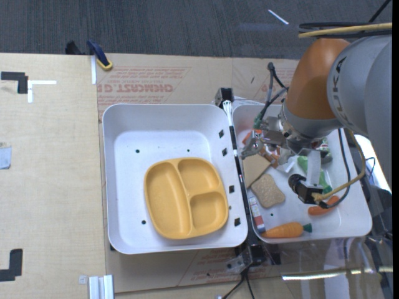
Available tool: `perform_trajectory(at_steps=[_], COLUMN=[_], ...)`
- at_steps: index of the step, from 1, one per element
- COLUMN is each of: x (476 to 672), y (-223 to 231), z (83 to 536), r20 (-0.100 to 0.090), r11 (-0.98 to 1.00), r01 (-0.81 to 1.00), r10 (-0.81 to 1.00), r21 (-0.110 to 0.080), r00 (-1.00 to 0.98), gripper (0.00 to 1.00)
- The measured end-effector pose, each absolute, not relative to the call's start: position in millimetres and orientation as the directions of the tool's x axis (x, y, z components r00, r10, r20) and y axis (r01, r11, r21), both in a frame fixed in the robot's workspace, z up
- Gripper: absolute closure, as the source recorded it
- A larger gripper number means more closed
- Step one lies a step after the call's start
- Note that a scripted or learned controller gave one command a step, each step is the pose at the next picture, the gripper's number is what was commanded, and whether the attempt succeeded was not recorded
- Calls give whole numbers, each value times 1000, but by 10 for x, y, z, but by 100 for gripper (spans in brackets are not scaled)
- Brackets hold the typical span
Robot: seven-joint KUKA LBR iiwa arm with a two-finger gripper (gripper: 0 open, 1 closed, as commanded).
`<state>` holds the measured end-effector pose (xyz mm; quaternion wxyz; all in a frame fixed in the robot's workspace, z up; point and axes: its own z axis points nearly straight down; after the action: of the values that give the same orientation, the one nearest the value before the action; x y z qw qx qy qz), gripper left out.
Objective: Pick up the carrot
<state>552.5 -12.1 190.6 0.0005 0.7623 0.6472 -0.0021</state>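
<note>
Two bins point(112, 167): side by side on wood surface point(50, 185)
Carrot point(284, 230): right bin, front edge
Gripper point(265, 143): above right bin, opening can't tell
Floor point(156, 11): dark carpet

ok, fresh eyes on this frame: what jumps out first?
The big grey arm with its orange band dominates the upper right, hanging over the right bin. Next is the yellow divided plate sitting alone in the left bin. The carrot lies near the right bin's front edge, beside a slice of bread, apart from the arm's wrist hardware.
</note>
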Motion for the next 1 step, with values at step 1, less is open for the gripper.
perform_trajectory(at_steps=[1], x=[4932], y=[149], z=[1904], r20=[-2], r11=[-149], r01=[989], r10=[989], r21=[-5], r00=[149], gripper=[0])
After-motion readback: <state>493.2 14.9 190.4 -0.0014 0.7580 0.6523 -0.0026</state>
